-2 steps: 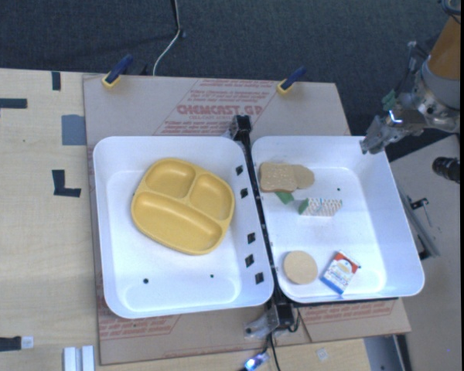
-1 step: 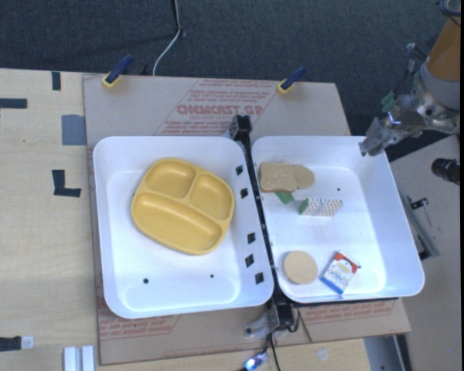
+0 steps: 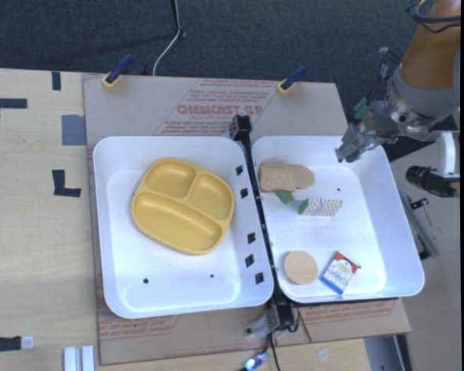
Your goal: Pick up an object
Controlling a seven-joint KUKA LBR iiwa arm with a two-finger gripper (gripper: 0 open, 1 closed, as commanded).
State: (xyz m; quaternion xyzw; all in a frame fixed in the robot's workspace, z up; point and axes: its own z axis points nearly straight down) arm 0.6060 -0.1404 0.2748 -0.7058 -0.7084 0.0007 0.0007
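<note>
The right bin (image 3: 387, 207) holds a tan bread-like piece (image 3: 285, 177) at its far left, a small green bit (image 3: 293, 201) with a pale meshed wrapper (image 3: 322, 206) beside it, a round tan cookie (image 3: 300, 267) and a small red, white and blue carton (image 3: 339, 272) near the front. My gripper (image 3: 349, 150) hangs over the bin's far right corner, well clear of every object and with nothing seen between its fingers. The grey arm with the orange band (image 3: 433, 45) reaches in from the upper right.
The left bin (image 3: 116, 284) bears a yellow divided plate (image 3: 183, 205). Black clips run down the divider between the two bins (image 3: 250, 207). Two blue and yellow clamps (image 3: 117, 70) hold the cardboard sheet at the back. A black cable (image 3: 170, 22) trails across the dark backdrop.
</note>
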